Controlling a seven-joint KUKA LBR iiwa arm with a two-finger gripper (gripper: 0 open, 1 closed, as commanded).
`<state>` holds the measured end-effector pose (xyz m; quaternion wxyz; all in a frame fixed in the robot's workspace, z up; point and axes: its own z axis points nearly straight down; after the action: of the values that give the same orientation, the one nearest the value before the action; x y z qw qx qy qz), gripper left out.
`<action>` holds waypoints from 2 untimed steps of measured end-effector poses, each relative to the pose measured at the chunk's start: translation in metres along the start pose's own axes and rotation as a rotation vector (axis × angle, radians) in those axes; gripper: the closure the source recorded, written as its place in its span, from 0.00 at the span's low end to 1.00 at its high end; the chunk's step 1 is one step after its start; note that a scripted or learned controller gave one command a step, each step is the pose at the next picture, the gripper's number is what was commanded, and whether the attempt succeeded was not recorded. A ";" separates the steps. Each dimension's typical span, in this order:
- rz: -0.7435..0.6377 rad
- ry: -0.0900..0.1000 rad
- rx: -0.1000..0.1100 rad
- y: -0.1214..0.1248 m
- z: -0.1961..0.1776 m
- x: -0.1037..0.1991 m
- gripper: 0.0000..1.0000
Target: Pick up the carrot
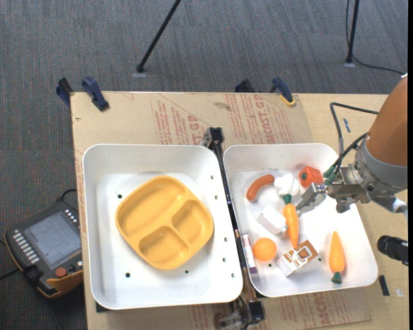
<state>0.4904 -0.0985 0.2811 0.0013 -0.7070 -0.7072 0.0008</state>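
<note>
Two orange, carrot-like pieces lie in the right bin [372, 270]. One with a green tip [336, 254] rests near the bin's front right corner. The other, an orange tapered piece [291, 225], lies upright in the view at the bin's middle. My gripper [325, 199] hangs over the bin's right half, just right of and above the top end of the middle piece. It is well behind the green-tipped one. Nothing is visibly held.
The right bin also holds a reddish sausage [259, 186], a white lump [284, 183], a red tomato [310, 177], a white block [270, 221], an orange ball [264, 249] and a small carton [297, 257]. The left bin [96, 184] holds a yellow divided plate [164, 221].
</note>
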 end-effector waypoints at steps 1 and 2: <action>0.002 0.002 0.005 0.050 0.177 -0.008 0.00; 0.006 0.003 0.002 0.052 0.166 -0.008 1.00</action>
<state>0.5418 -0.1064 0.1154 0.0031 -0.7090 -0.7052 0.0007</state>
